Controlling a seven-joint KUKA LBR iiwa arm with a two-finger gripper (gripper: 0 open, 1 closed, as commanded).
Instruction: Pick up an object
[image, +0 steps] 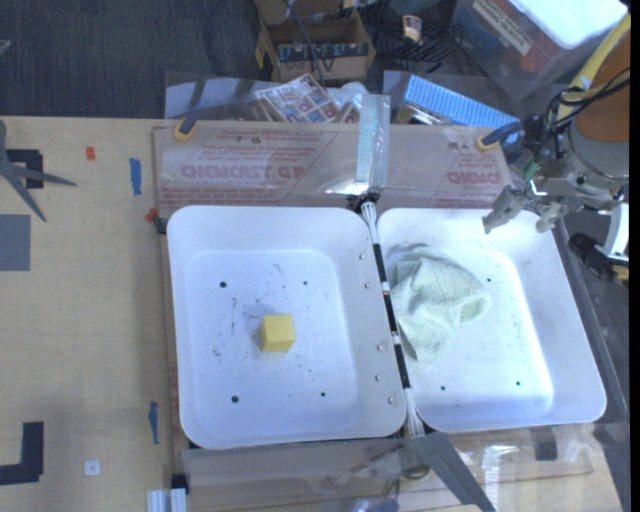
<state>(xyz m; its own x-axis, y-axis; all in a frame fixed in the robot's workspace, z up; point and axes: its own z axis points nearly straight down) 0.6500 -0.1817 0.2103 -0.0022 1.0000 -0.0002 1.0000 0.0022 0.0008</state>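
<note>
Arm (600, 120) cut off at right edge | cloth (435, 300) crumpled, right bin (560, 400)

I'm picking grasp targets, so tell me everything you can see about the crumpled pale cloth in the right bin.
The crumpled pale greenish-white cloth looks like soft terry fabric, bunched into an irregular mound with folds and a drooping lower corner. It lies on the floor of the right shallow white bin, in its left half, close against the divider beside the left bin. Only the bin touches it; the two-finger gripper is above the bin's far edge, apart from it.
</note>
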